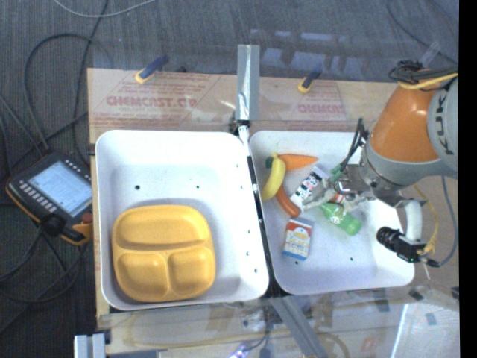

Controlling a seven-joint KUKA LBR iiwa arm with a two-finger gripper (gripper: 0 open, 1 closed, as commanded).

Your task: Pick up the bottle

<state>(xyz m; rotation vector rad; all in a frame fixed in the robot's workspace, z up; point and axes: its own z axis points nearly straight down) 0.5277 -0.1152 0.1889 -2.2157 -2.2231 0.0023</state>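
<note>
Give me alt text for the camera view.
The arm's hand sits low over a green bottle in the right bin, near a banana, a carrot and a small carton. The left bin holds a yellow divided tray.

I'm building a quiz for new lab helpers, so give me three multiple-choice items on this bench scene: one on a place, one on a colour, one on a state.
1. Where is the yellow divided tray?
A. left bin
B. right bin
C. on the floor

2. What colour is the bottle?
A. blue
B. green
C. black

3. How does the bottle rest?
A. upright
B. on its side
C. lifted above the bin

Answers: 1 A, the tray sits in the left bin. 2 B, the bottle by the gripper is green. 3 B, it lies flat on the floor of the right bin.
</note>
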